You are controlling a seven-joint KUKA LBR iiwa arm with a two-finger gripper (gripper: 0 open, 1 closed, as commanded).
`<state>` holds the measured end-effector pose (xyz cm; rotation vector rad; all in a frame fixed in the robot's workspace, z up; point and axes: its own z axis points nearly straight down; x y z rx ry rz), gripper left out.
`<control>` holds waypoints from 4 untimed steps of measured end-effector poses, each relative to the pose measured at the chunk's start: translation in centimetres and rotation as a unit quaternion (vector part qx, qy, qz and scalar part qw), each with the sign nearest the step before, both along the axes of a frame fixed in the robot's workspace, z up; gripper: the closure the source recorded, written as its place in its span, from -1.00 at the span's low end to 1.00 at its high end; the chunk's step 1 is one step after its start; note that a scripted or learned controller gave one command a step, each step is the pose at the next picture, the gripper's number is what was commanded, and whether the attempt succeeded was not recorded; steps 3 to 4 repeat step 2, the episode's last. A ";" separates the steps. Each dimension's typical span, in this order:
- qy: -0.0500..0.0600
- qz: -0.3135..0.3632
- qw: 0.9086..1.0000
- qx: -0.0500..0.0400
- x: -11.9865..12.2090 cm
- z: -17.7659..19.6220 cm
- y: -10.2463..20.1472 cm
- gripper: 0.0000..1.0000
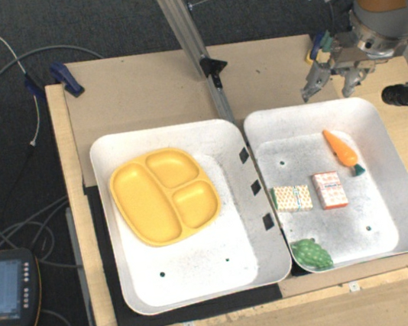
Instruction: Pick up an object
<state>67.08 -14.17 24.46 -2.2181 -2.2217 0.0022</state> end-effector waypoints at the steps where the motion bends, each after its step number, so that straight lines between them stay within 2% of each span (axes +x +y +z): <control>1: 0.000 0.000 1.000 0.000 0.0 0.0 0.0 -1.00; 2: 0.002 0.000 1.000 0.000 0.5 -6.1 0.4 -1.00; 4: 0.002 0.000 1.000 0.000 0.5 -6.1 0.4 -1.00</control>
